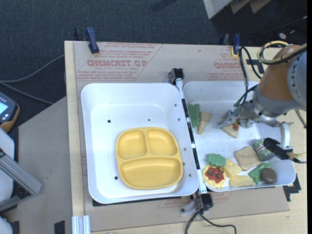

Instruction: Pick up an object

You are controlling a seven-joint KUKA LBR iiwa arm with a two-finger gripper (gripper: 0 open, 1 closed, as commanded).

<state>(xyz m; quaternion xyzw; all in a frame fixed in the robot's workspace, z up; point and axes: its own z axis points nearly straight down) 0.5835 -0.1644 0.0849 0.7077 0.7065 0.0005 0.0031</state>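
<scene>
End effector (233, 122) low in right bin (214, 89), over small tan-red piece (234, 128), placed for grasp; you can't tell its state. Yellow tray (147, 157) left of it.

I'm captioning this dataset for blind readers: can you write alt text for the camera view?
A grey robot arm with an orange band reaches from the right, its gripper low over small toy food in the right shallow white bin. The left white bin holds a yellow three-compartment plastic plate.
</scene>
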